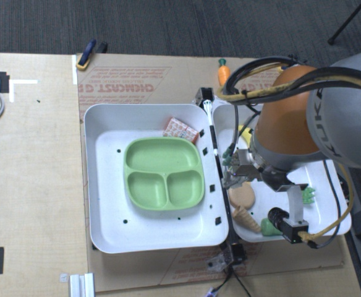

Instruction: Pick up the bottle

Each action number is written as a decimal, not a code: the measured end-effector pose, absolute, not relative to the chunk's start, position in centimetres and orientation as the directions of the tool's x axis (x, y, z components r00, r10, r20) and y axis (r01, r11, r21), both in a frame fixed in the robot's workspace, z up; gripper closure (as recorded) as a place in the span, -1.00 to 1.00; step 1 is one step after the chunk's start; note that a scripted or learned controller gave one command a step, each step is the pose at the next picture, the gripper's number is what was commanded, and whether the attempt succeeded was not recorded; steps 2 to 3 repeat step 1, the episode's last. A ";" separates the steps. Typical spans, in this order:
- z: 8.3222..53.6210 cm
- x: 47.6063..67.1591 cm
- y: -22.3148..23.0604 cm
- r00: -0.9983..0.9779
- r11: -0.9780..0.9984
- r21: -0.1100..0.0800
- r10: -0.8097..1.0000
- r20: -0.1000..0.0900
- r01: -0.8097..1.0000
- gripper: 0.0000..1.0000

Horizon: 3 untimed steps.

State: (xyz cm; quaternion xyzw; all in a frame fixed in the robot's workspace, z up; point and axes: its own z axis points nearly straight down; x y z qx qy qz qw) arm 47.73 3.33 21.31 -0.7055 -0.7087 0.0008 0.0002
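**Ana:** Bottle picked up yet?

**Ben:** No, I think not. Nothing is lifted. The gripper (pixel 235 171) is low at the left side of the right bin (pixel 321 184), just above a round tan thing (pixel 242 195).

**Ana:** Is it open or closed?

**Ben:** I cannot tell. The big arm (pixel 292 122) is in the way.

**Ana:** So where is the bottle?

**Ben:** I can't be sure. A yellow bit (pixel 246 132) peeks out from under the arm in that bin. Maybe that's it. Its shape is hidden.
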 end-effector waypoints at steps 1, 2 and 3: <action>19.2 47.7 9.2 -0.055 0.055 -0.003 0.998 -0.001 0.998 1.00; 19.2 47.7 9.2 -0.055 0.055 -0.003 0.998 -0.001 0.998 1.00; 19.2 47.7 9.2 -0.055 0.055 -0.003 0.998 -0.001 0.998 1.00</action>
